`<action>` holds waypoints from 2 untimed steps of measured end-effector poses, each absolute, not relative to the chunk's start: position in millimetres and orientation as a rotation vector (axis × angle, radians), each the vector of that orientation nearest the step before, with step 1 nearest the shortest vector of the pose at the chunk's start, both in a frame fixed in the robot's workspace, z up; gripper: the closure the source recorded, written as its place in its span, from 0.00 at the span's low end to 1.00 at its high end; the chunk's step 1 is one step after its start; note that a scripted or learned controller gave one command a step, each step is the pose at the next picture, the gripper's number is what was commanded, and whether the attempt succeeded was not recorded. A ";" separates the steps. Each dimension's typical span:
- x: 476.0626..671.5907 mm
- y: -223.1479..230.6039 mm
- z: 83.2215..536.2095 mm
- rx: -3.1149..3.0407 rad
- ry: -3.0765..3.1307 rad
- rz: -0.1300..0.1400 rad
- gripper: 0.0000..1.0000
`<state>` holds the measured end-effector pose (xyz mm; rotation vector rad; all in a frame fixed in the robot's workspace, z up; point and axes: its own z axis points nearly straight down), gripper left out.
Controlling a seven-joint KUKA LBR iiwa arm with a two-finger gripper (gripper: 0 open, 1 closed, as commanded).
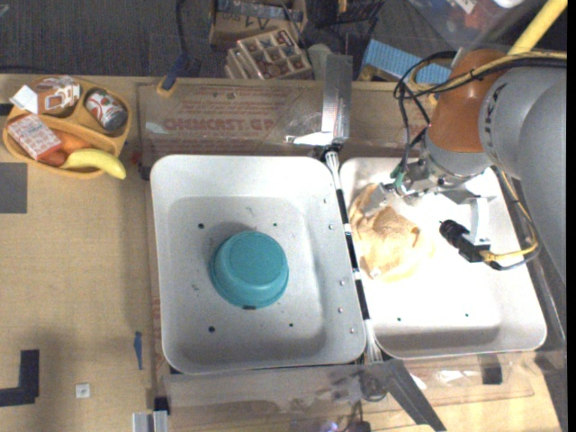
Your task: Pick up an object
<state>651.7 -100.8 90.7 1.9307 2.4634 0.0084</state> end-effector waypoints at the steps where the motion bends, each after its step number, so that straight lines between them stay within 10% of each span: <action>1: 598.0 -104.9 91.1 1.667 2.650 0.011 0.00; 2: 631.0 -100.2 91.1 1.727 2.610 0.008 0.00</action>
